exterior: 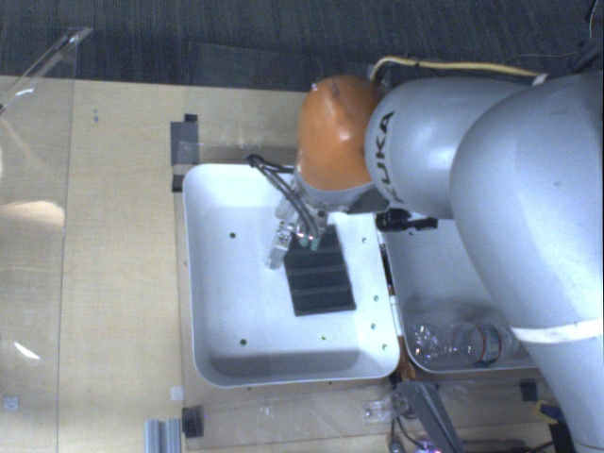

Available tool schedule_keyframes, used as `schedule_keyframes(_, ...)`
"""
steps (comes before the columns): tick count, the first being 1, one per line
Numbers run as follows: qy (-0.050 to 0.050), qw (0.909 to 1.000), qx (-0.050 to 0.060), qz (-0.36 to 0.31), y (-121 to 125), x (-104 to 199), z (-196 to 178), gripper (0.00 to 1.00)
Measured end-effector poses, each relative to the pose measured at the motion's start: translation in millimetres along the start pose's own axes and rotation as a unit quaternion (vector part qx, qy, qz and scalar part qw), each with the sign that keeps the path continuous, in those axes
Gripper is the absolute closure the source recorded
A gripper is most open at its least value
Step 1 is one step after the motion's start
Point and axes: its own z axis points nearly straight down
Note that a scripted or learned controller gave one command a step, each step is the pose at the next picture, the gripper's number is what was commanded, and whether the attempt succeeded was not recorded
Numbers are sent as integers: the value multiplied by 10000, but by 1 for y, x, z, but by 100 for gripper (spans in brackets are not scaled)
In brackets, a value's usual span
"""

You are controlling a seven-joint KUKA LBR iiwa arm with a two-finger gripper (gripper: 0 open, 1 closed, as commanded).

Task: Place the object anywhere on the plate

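Observation:
A dark, ribbed rectangular plate [320, 278] lies flat near the middle of the left white bin [217, 281]. My gripper [294, 237] hangs just above the plate's far left corner, below the orange wrist band [332, 140]. I see no object held at its tip. A clear plastic bottle [461, 341] lies on its side in the right bin [401, 281], at its near end, apart from the gripper and partly covered by the grey arm.
The big grey arm [491, 196] spans most of the right bin. A transparent panel [38, 206] stands at the left over the wooden bench. Black clamps [183, 149] sit by the left bin's far corner.

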Motion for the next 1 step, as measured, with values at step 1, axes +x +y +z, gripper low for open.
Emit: schedule_keyframes(1, 22, 9998, 5, -216, -14, 7, -50, 0)
